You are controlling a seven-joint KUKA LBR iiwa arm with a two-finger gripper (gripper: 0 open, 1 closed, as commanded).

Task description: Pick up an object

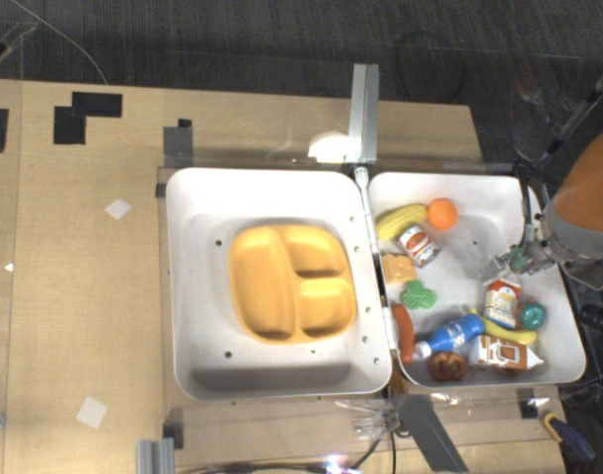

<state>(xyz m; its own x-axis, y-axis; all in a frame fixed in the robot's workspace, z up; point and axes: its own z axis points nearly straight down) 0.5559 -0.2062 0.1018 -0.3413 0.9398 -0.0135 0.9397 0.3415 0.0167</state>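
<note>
Camera view, looking down at a slant on the bench [74, 294]: two white bins sit side by side. The left bin [197, 215] holds a yellow divided tray [291, 282]. The right bin [493, 191] holds small toys: a banana [400, 219], an orange ball [441, 213], a small can [417, 245], a green piece [417, 296], a blue bottle [453, 334] and a small red-and-white bottle [500, 302]. The gripper [518, 259] hangs at the right bin's right side, just above the red-and-white bottle; whether it is clenched or released I cannot tell.
</note>
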